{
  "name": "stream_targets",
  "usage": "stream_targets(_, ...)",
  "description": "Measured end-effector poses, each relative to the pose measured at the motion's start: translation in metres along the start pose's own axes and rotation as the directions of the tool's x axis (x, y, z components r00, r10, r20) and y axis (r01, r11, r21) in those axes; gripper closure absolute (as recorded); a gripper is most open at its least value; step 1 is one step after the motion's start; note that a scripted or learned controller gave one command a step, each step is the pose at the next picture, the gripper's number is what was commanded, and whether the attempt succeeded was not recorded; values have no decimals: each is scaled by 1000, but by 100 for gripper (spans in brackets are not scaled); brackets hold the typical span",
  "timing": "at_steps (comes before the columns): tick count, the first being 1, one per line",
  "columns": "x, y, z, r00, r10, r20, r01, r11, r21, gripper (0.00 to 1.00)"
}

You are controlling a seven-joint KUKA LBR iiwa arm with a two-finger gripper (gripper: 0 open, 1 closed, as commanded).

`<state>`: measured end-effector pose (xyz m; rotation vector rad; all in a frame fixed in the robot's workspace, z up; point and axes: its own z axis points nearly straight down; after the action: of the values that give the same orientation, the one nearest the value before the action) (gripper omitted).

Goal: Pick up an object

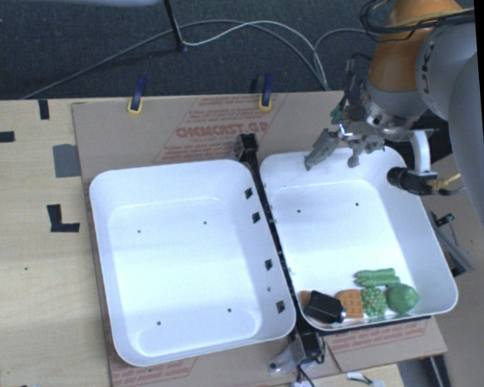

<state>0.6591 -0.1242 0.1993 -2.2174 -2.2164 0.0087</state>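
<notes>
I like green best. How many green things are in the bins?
3, all in the right bin, near its front edge: a long green thing, a round green one at the front right corner, and a bumpy green one beside it. More may hide underneath.

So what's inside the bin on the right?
The right bin has a black block, orange piece, green things huddled at its near edge. Anything beneath them is covered.

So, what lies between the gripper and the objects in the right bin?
In the camera view, only bare white bin floor lies between the gripper, at the bin's far rim, and the objects clustered along the near wall.
</notes>
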Motion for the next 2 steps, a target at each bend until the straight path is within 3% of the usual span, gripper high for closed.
stream_targets(1,0,2,-5,1000,-1,1,1,1000,-8,0)
stream_targets(2,1,1,38,1000,-1,0,1,1000,-5,0)
